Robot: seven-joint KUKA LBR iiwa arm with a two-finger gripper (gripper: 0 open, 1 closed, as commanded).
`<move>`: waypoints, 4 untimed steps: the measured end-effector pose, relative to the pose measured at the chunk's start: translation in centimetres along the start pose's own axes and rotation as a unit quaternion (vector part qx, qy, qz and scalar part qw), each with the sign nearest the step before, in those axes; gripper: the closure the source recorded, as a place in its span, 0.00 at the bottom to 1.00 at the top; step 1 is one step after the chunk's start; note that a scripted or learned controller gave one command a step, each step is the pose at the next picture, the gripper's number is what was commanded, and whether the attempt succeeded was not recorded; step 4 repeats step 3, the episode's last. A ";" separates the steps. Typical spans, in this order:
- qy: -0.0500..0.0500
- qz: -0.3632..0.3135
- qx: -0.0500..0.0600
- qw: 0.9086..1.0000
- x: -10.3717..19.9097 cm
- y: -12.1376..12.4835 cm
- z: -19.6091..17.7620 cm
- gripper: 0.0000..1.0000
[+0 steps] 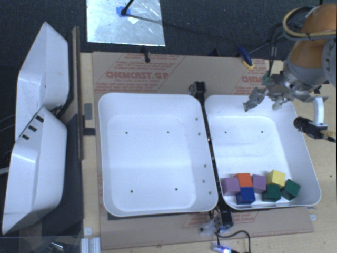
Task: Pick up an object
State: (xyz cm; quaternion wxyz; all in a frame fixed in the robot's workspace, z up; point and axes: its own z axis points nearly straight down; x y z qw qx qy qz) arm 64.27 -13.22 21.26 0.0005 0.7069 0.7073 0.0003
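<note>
My fingers (263, 100) spread wide, holding nothing, upper right of frame above right bin (303, 152); blocks (259, 187) cluster lower right.

dark carpet floor (221, 15), shiny metal sheet (125, 15), cardboard-topped bench (158, 70)

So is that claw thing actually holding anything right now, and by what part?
Nothing is held. The gripper hangs open over the far end of the right bin, with nothing between its fingers; the coloured blocks lie at the near end.
</note>
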 end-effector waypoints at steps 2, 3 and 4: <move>0.000 0.029 -0.006 1.000 3.6 -7.1 -11.7 0.00; 0.000 0.001 0.005 1.000 4.7 -14.1 0.3 0.00; 0.000 0.001 0.005 1.000 4.7 -14.1 0.3 0.00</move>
